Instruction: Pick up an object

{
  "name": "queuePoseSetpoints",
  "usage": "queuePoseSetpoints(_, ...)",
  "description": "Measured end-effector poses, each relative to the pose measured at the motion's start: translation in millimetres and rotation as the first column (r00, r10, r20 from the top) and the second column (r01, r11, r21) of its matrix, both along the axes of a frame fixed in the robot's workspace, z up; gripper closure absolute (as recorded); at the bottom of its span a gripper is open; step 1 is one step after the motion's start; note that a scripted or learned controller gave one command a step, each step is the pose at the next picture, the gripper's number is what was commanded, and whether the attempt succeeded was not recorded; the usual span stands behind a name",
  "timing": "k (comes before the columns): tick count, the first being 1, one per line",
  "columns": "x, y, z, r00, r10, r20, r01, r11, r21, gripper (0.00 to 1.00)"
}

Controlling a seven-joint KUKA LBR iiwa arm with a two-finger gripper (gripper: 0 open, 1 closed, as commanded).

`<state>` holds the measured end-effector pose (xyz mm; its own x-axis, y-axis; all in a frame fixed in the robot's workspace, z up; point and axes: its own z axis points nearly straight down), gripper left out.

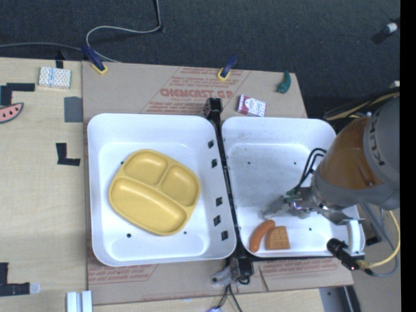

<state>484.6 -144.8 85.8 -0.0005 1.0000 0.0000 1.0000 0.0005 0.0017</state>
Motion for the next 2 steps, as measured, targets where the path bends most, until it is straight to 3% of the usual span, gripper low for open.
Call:
queuePoseSetpoints(1, 0.9, -0.9, 10.0, 1.000, -0.001, 0.003, 0.001, 1.000, -0.003, 1.00)
queuePoseSetpoints(2, 1.0, -0.2, 19.1, 1.000, 0.000, 0.002, 0.001, 1.000, -0.001, 1.00)
